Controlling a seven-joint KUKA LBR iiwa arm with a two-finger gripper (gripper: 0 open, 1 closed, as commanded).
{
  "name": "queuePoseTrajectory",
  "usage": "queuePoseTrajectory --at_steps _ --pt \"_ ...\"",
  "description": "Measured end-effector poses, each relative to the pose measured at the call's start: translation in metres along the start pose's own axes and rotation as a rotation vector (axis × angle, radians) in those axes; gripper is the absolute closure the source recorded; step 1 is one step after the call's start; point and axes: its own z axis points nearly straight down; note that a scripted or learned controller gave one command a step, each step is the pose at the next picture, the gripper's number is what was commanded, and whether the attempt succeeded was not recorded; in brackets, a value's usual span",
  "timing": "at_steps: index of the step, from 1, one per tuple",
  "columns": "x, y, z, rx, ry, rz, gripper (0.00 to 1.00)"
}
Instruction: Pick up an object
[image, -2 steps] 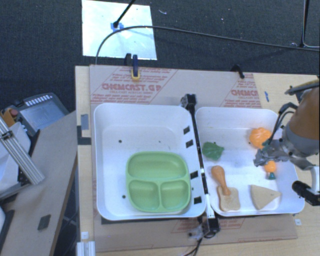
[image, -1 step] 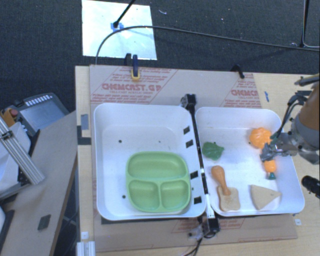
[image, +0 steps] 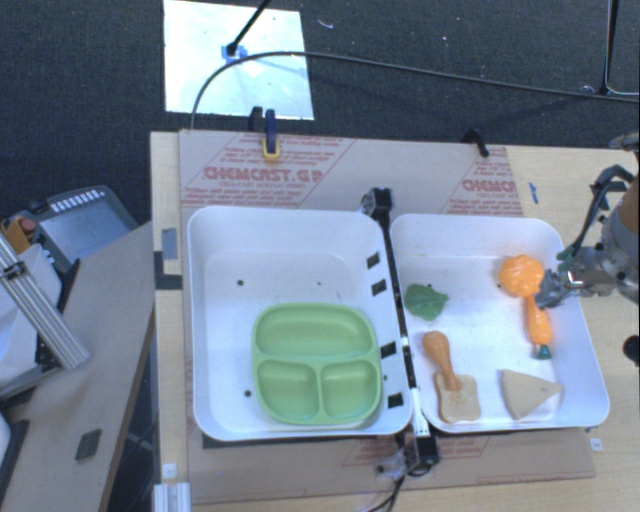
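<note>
The right bin (image: 480, 240) holds several toy foods. An orange fruit (image: 519, 274) lies near its right wall, with a carrot (image: 539, 327) just below it. A green leafy piece (image: 426, 300) sits at the bin's left, and a drumstick (image: 440, 356) lies over a bread slice (image: 460, 402). A tan wedge (image: 527, 391) rests at the front right. My gripper (image: 551, 292) reaches in over the right wall, right beside the orange fruit and just above the carrot's top end. Nothing is visibly held in it.
The left bin (image: 290, 240) holds a green divided plate (image: 316, 362) toward its front. A black divider with clips (image: 390, 300) runs between the bins. The arm (image: 610, 250) hangs over the right bin's right rim. A grey device (image: 80, 225) stands at the far left.
</note>
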Motion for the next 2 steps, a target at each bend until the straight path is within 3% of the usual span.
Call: queuePoseTrajectory --at_steps 2 --pt "0.108 0.042 0.017 0.003 0.003 -0.004 1.0"
